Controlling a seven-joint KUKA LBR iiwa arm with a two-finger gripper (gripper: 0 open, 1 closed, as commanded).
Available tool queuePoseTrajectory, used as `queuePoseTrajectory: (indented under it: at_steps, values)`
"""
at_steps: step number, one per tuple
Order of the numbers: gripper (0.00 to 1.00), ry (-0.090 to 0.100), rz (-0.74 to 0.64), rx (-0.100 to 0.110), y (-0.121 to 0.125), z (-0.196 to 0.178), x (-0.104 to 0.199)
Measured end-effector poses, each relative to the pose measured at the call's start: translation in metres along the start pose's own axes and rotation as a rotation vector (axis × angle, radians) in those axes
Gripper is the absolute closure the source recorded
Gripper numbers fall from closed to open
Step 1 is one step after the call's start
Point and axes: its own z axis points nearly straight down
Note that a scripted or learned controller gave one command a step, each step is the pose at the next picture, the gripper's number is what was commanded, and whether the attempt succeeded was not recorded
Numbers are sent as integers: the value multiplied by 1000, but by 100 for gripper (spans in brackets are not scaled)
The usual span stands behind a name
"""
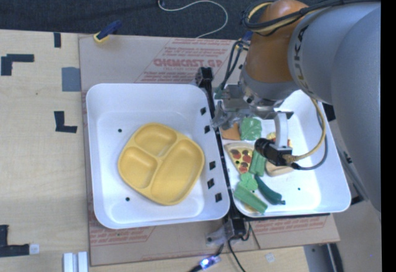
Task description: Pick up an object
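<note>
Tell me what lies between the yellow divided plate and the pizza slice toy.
In the camera view, bare white bin floor, then the two bins' adjoining walls, lie between the yellow divided plastic plate and the pizza slice toy.

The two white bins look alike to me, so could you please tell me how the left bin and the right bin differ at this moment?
The left bin holds one thing, a yellow divided plate; the right bin holds several small toy foods, among them a pizza slice and green pieces. The left bin lies open to view, while the arm hangs over the right bin. Both are shallow, white and side by side.
</note>
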Motion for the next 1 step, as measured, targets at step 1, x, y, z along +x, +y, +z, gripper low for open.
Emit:
queuePoseTrajectory:
  at_steps: [1]
  values:
    - [100, 1, -2, -2, 8, -4, -1]
